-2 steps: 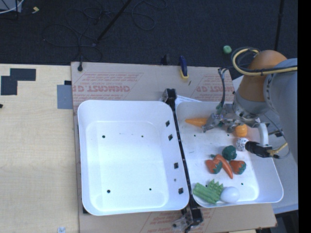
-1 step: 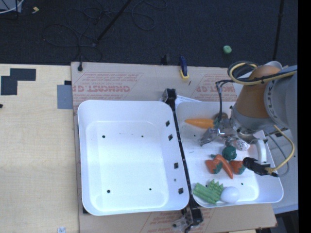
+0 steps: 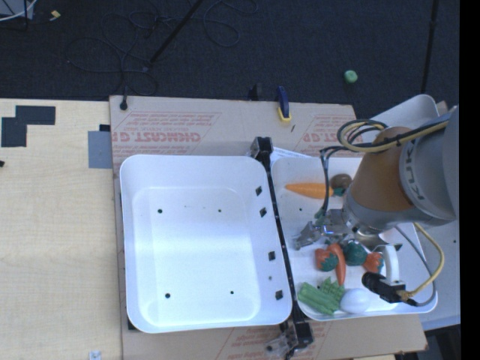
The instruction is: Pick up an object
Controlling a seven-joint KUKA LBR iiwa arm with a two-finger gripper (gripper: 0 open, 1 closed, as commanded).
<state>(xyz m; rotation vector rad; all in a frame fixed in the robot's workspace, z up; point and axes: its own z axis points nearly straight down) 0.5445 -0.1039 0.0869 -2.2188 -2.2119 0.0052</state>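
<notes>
Camera view | hand [image 3: 313, 235] low in right bin [image 3: 420, 306], grip state unclear | reaching | next: close on carrot [image 3: 309, 190]

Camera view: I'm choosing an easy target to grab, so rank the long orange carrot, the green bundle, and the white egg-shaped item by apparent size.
Largest to smallest as they look:
1. Long orange carrot, partly hidden by the arm
2. Green bundle
3. White egg-shaped item
The carrot and bundle look close, so their order is unsure.
</notes>
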